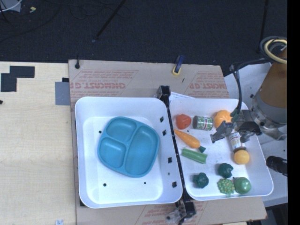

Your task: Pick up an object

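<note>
Many toy foods lie loose in the right bin [262, 184] so the arm can grab one, and the claw [233, 129] hangs low by the small bottle [236, 142]; whether it is wide or holding, I cannot tell.

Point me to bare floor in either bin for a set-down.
Left bin: bare strips all around the blue tray, widest along the near wall. Right bin: one small patch between cucumber and yellow fruit; elsewhere crowded, gripper over it.
</note>
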{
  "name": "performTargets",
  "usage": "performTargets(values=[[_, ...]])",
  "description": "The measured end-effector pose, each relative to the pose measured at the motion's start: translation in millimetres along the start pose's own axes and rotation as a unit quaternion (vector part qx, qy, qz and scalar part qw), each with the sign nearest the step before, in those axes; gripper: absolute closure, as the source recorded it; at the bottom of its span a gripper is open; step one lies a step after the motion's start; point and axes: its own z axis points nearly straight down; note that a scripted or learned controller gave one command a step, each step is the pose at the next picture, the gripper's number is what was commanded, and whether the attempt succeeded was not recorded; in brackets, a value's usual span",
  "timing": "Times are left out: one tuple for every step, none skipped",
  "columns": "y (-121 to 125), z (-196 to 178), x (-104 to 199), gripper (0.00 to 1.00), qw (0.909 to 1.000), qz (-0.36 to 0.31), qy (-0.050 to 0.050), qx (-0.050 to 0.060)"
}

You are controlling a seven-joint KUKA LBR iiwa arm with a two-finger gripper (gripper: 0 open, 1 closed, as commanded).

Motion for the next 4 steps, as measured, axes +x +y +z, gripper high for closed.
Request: performTargets(values=[[1.4,-4.3,0.0,0.0,1.0,-0.001,-0.001,-0.004],[4.8,39.6,1.8,0.0,1.0,-0.001,0.0,-0.002],[10.6,97.7,-4.3,0.0,1.0,0.0,0.0,-0.002],[17.6,150.0,3.3,0.0,1.0,0.001,0.0,-0.002]])
